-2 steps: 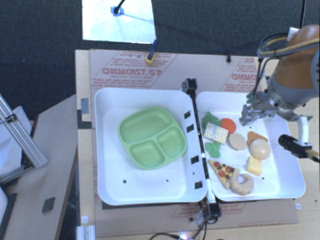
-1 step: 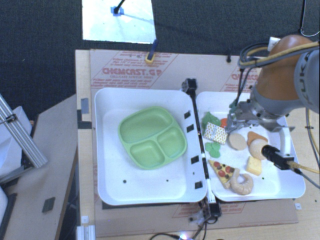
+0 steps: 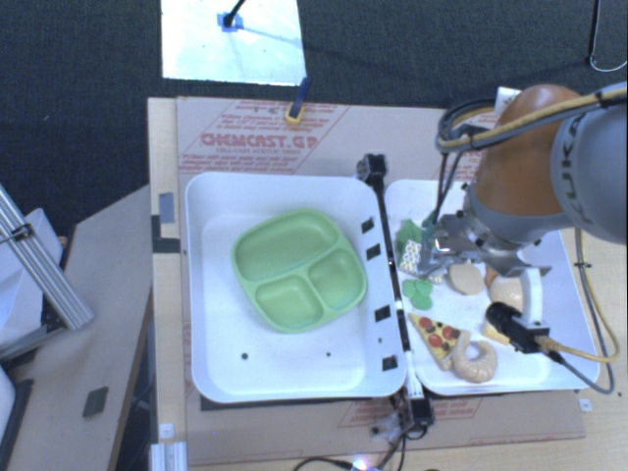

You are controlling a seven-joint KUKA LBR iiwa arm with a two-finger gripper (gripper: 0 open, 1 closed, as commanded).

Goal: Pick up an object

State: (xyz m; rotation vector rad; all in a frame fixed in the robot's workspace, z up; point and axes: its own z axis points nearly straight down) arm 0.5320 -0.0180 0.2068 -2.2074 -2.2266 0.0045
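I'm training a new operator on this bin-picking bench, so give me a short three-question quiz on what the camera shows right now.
1. True or false: the green divided plate lies in the left bin.
2. Multiple choice: which toy food lies nearest the front edge of the right bin? A) the pizza slice and the bagel-like ring; B) the green leafy piece; C) the pale round piece.
3. Fill in: the arm reaches in over the ____ bin.

Key: 1 true. 2 A. 3 right.
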